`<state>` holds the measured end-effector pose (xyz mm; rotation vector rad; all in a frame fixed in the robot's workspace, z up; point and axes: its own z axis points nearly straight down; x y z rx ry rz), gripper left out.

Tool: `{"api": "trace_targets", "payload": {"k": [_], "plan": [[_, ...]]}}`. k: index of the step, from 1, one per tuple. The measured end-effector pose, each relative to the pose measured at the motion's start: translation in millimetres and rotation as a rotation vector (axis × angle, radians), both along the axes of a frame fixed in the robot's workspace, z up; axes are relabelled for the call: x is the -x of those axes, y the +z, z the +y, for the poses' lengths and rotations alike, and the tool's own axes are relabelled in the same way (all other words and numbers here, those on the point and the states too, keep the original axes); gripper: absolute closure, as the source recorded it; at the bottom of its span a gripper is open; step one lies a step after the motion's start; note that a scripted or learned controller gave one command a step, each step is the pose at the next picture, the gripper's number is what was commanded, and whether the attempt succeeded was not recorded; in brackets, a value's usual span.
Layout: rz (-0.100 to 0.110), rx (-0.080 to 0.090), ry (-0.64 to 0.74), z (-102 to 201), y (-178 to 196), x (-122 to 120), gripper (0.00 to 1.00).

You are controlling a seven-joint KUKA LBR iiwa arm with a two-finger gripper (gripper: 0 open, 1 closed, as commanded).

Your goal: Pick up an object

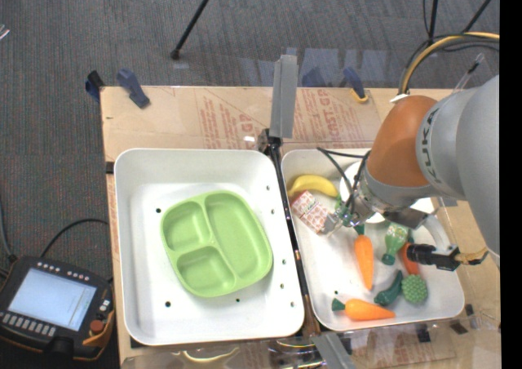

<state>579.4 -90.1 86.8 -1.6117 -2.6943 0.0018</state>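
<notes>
The right bin [326,310] holds several toy foods. A yellow banana [314,185] lies at its back left, and a red-and-white patterned packet [311,211] sits just in front of the banana. My gripper [346,217] hangs low over the bin, right beside the packet's right end, under the orange wrist band [404,147]. An upright orange carrot [364,260] lies just below the gripper. I cannot make out whether anything is held. The arm hides the bin's back right part.
A second carrot [369,308], a dark green pickle [390,287], a round green toy [414,288] and a pale green piece [395,237] lie at the right bin's front. The left bin [139,196] holds a green divided plate [216,242]. A grey post [284,102] stands behind the bins.
</notes>
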Motion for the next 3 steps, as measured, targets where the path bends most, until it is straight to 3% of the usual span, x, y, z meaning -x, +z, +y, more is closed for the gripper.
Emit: {"api": "trace_targets", "payload": {"k": [1,2,3], "plan": [[0.001,0.000,0.002,1,0,0,0.00],[0.002,0.000,-0.120,-18,0,64,0.00],[0.001,0.000,-0.115,-18,9,63,1.00]]}}
